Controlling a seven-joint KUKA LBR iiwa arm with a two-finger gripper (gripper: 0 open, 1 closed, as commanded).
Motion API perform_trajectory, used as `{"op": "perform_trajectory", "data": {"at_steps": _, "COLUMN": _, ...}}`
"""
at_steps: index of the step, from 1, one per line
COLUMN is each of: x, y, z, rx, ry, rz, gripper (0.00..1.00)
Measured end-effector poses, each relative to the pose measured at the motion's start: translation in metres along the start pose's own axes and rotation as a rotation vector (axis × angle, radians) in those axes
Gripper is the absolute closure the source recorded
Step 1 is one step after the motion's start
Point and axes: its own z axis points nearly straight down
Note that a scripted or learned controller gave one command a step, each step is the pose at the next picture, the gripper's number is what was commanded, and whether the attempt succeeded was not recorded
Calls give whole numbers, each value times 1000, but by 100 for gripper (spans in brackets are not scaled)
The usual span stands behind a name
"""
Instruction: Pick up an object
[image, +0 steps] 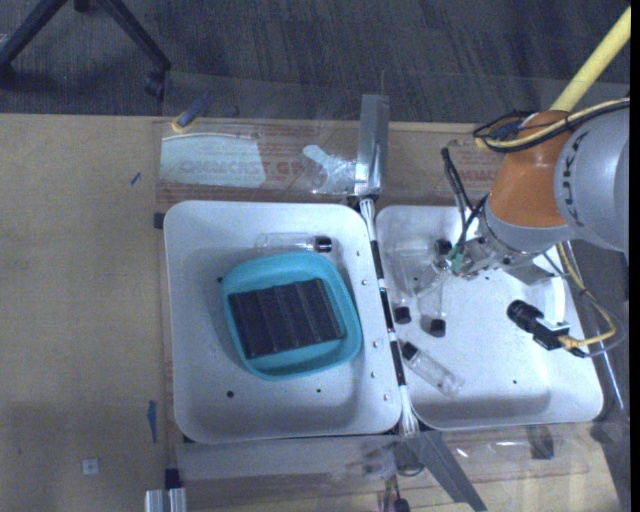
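Observation:
My gripper reaches down into the right bin near its left wall. Its two clear fingers end in dark tips that stand apart, so it is open, and I see nothing between them. Just below the tips, a clear tube with a dark cap lies on the bin floor, apart from the fingers. In the left bin rests a blue dish with a dark ribbed insert. Another clear tube with a dark end lies behind the dish.
A black plug on a yellow cable hangs over the right bin's right half. The ridge between the bins runs close to the left fingertip. Clear plastic bags lie on the bench behind the left bin.

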Motion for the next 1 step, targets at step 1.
{"op": "perform_trajectory", "data": {"at_steps": 1, "x": -1, "y": 1, "z": -10, "rx": -4, "ry": -2, "rz": 2, "gripper": 100}}
